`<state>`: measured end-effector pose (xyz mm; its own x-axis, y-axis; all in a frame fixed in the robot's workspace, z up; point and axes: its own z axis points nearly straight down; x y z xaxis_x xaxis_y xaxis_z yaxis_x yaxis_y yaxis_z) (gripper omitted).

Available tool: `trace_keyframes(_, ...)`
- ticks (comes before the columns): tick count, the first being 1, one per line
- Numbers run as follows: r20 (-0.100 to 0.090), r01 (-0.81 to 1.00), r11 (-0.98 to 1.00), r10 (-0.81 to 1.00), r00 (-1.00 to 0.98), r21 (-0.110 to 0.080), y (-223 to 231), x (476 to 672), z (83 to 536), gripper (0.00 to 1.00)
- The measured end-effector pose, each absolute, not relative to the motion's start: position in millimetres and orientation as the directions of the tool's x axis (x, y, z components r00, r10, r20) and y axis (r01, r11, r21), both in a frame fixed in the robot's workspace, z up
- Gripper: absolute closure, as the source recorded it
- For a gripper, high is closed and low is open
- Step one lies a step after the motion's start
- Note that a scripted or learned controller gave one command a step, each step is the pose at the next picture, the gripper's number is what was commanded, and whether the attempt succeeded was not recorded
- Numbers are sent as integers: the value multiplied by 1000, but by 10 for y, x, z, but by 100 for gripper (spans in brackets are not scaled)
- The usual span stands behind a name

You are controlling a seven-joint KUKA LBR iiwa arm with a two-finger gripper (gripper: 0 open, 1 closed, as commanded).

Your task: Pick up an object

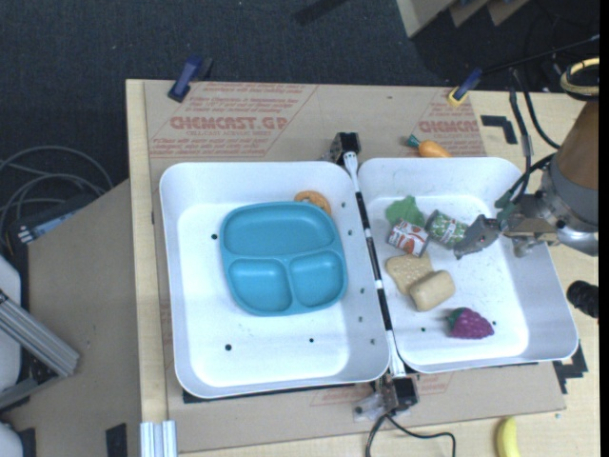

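Take the blue tray (284, 257) in the left bin (190, 284) as your landmark. Your gripper (473, 238) sits well to its right, over the right bin (533, 336), just beside a green can (444, 227); its fingers look nearly closed with nothing between them. Left of the can you'll see a red-and-white can (409, 240) under a green leafy piece (403, 209). Below lie a cracker (406, 270), a bread roll (431, 289) and purple grapes (470, 325). A pretzel (312, 199) touches the tray's upper right edge.
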<state>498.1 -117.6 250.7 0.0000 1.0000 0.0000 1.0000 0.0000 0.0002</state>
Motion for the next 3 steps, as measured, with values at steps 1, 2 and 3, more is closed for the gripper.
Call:
trace_keyframes(1, 1, 1000, 0, 1000, 0, -2, -1014, 5393, 1480, 0)
trace_keyframes(2, 0, 1000, 0, 1000, 0, 0, -980, 5896, 841, 0)
trace_keyframes(3, 0, 1000, 0, 1000, 0, 1, -755, 5306, 1850, 0)
